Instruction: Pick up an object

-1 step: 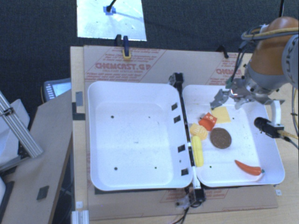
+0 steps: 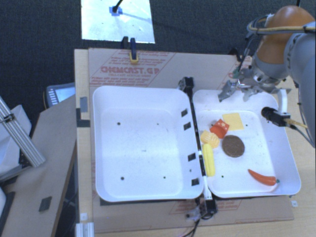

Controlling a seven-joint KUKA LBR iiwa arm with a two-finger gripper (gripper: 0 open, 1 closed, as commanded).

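I am at the approach step: my pincer (image 2: pixel 236 89) hangs above the far rim of the right shallow white plastic bin (image 2: pixel 286 147), its two fingers spread apart with nothing between them, so no pick has begun. Everything I could take lies in this bin, nearer the camera than my fingers. The flat yellow square slice (image 2: pixel 233 121) is closest, just beside the small red chunky piece (image 2: pixel 219 128); below that sits a pale orange ridged lump (image 2: pixel 209 139), then a long yellow corn-like piece (image 2: pixel 209 160) lying along the bin's left wall. A flat brown round disc (image 2: pixel 233 146) rests near the middle, and a red-orange chilli pepper with a green tip (image 2: pixel 263 177) lies apart toward the near right corner. I judge the next move calls for choosing one piece, carrying my wrist out over it, turning the fingers across its narrow side, and lowering before I close. The pepper looks the easiest, since it stands clear of the others; the slice and the disc are thin and lie flush on the floor, hard to get under. The red piece, lump and corn crowd one another and the dividing wall, which would hinder my fingers. The left white bin (image 2: pixel 143 142) is no obstacle, and the brown cardboard sheet (image 2: pixel 148 65) on the table lies beneath both.
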